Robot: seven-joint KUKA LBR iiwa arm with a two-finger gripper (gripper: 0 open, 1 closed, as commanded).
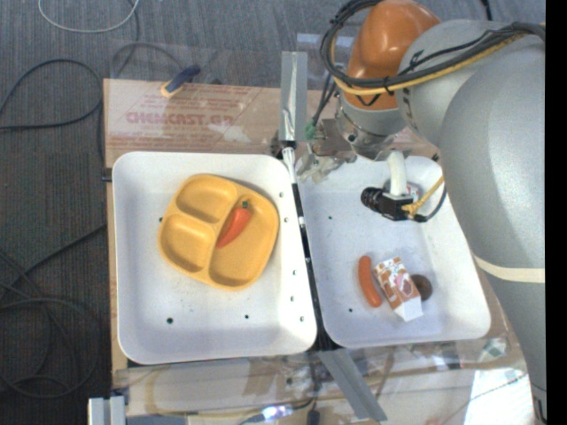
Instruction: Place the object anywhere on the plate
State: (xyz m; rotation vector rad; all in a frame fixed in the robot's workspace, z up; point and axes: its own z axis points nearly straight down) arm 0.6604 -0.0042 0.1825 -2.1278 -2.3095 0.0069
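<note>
Gripper (312, 165) above bins' divider

One printed marking is present. It stands on the flat brown cardboard sheet (190, 118) that lies under the far edge of the left white bin (133, 326). The marking is a single line of faded red capital letters running along the sheet, parallel to that bin edge. The leading letters appear to read "CHEM"; the remainder is too blurred to read. The small carton (398, 289) in the right bin (461, 321) carries coloured print, but it is illegible.
</note>
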